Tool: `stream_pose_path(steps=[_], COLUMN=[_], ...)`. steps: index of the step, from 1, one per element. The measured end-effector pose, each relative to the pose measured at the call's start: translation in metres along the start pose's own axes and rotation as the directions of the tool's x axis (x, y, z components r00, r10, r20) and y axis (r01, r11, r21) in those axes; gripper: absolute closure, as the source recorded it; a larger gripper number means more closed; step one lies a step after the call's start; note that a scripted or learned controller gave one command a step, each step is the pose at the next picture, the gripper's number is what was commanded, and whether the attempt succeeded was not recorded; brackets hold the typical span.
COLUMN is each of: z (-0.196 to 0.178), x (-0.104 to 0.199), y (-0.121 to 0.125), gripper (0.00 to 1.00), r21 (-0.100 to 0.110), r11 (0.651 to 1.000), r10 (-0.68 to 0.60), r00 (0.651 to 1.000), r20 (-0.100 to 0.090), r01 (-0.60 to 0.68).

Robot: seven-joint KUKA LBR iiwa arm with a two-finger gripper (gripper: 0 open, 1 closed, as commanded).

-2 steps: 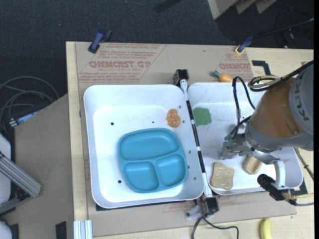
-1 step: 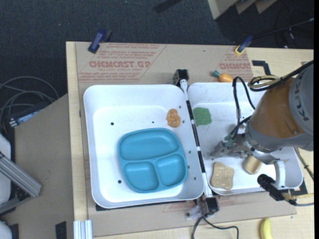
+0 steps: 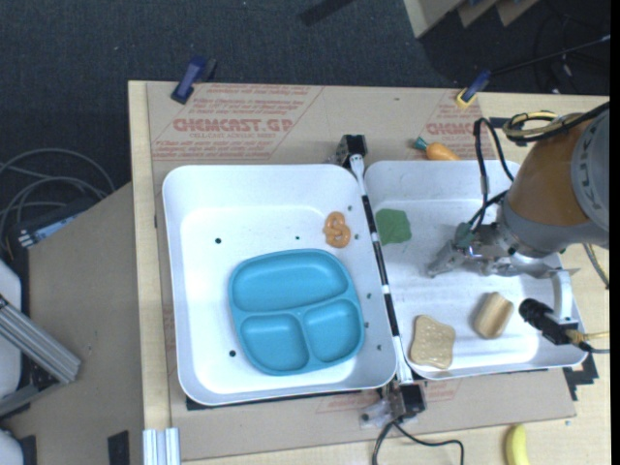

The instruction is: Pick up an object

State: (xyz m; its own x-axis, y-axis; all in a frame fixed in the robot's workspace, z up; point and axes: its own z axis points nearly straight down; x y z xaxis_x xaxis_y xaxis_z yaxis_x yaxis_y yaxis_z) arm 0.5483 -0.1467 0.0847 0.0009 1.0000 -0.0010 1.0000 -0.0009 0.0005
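My gripper (image 3: pixel 466 263) hangs low over the middle of the right bin (image 3: pixel 426 184), open, with nothing between its fingers. A green square piece (image 3: pixel 393 227) lies to its left, near the divider. In front of it are a tan roll-shaped piece (image 3: pixel 492 315) and a tan bread-slice piece (image 3: pixel 432 342). A small orange pretzel-like piece (image 3: pixel 336 229) rests in the left bin (image 3: pixel 194 211), behind a blue divided plate (image 3: pixel 295 310).
The grey arm with its orange band (image 3: pixel 547 177) covers the right bin's right side, with cables looping above it. An orange carrot-like item (image 3: pixel 437 150) lies on the bench behind the right bin. A yellow item (image 3: pixel 515 446) sits at the bench's front edge.
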Motion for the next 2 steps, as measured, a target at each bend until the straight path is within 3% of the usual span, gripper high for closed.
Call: stream_pose_path(steps=[1,2], z=[0.0004,-0.0095], x=[-0.052,-0.0512], y=[-0.0687,-0.0678], gripper=[0.0,1.0], r21=[0.003,0.0], r11=[1.0,1.0], r10=[0.002,0.001], r00=[1.0,1.0], r20=[-0.001,-0.001], r01=[-0.002,-0.001])
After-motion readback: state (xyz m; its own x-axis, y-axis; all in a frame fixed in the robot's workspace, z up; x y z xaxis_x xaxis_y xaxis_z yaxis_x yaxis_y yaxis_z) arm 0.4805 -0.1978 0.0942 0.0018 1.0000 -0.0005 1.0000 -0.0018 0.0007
